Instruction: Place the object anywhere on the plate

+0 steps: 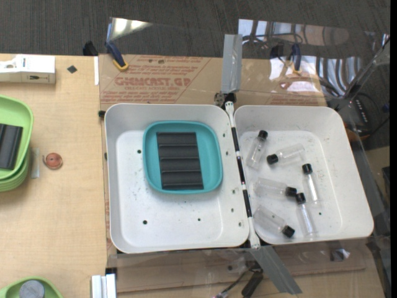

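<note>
**Vials wait right, plate waits left**

The tabletop (56, 228) carries two white bins. The left bin (124, 216), mid-frame, holds the teal plate (152, 166), set flat to receive. The right bin (335, 222) keeps clear black-capped vials (307, 182) scattered loose, ready for picking. The claw's state cannot be told.

Green tray (13, 144) sits at 9 o'clock on the wooden surface (56, 228), a small reddish disc (53, 160) just beside it, cardboard sheet (162, 78) up at 12.
</note>
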### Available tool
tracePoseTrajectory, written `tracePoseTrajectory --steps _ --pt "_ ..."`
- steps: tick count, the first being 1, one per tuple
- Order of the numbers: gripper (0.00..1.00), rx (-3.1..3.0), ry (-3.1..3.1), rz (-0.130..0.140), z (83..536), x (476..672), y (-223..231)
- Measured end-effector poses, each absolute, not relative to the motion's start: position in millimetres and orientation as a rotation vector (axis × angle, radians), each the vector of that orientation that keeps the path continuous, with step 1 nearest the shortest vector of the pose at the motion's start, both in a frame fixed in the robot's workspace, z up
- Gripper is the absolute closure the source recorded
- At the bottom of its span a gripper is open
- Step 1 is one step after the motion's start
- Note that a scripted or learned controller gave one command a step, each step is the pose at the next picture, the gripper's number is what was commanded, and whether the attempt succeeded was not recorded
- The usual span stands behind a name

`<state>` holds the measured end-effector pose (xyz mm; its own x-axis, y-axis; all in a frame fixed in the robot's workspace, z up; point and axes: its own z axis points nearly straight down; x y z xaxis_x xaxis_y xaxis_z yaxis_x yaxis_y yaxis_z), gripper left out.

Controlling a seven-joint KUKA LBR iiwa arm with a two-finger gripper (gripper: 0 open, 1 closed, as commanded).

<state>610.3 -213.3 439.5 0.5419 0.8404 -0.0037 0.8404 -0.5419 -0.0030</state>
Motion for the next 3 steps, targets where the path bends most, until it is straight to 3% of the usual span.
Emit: tracePoseTrajectory --steps 1,2,3 --pt "0.00 -2.828 -1.366 0.007 439.4 646.6 -210.0" --pt "0.00 -2.869 -1.277 0.006 439.8 658.6 -212.3" --pt "0.00 -2.950 -1.073 0.010 438.4 652.6 -213.2"
